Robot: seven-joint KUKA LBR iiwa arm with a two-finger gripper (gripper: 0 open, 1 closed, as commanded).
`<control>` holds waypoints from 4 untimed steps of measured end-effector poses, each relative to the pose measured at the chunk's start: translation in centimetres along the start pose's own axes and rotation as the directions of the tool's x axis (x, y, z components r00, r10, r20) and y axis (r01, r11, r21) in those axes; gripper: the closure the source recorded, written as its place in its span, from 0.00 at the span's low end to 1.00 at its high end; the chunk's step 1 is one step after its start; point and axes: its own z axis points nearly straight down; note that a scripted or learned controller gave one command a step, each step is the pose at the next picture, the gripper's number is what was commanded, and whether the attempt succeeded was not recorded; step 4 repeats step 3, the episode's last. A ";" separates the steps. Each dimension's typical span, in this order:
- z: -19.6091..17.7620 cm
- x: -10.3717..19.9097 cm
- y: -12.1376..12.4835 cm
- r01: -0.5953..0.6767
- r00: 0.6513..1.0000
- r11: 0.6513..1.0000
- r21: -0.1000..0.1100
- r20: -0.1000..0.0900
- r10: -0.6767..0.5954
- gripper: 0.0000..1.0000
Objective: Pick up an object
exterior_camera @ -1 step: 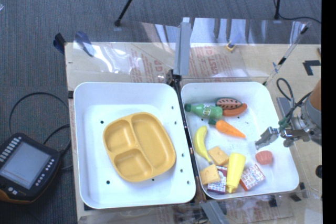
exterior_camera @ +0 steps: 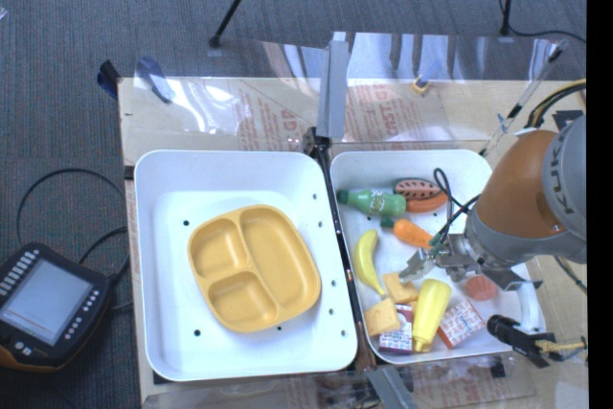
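Heads up: your claw (exterior_camera: pixel 419 265) hangs low in the right bin (exterior_camera: pixel 479 163), jaws parted, nothing gripped. Yellow bottle (exterior_camera: pixel 430 313) sits just at its 6 o'clock — long axis 12-to-6. Short drop.

Red printed lettering on brown cardboard sheet (exterior_camera: pixel 383 115) under clear plastic, across bench behind both bins, upper middle of frame: upside-down, blurred, not readable. White letters on grey robot arm segment (exterior_camera: pixel 575 182), right edge of frame: partly cut off, look like "KU". Small red-and-white printed packet (exterior_camera: pixel 461 323) in right bin, lower right: print too small to read.
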 end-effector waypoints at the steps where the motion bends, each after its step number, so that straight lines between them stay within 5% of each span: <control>1: 0.0 3.3 -3.8 0.057 0.998 0.998 0.000 -0.001 -0.057 0.00; 2: -0.9 3.3 -3.8 0.051 0.999 0.999 0.003 -0.005 -0.051 1.00; 3: -10.0 8.5 0.3 0.104 0.995 0.995 -0.004 0.000 -0.104 1.00; 4: -10.0 8.5 0.3 0.104 0.995 0.995 -0.004 0.000 -0.104 1.00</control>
